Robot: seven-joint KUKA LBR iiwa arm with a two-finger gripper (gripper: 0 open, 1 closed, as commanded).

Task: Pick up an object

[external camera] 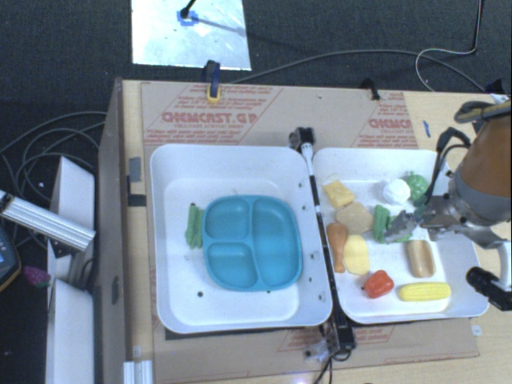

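You see the right bin (pixel 472 310) full of toy food. Take the green pickle-like piece (pixel 381 222) as your landmark. It is short, dark green and stands nearly upright. Left of it lies a beige round piece (pixel 354 216), and above that a yellow cheese block (pixel 338 193). Up and right of the pickle sit a white ball (pixel 395 191) and a green leafy piece (pixel 417 186). Below it you find a hot dog bun (pixel 419 258), a red pepper (pixel 378 283) and a corn cob (pixel 424 292).

The gripper (pixel 400 226) is low in the bin, just right of the pickle, maybe touching it. The arm (pixel 484 174) comes from the right, bent down. You cannot tell if the gripper is closed or grasps anything.

The left bin (pixel 172 214) holds a blue divided plate (pixel 252 242).
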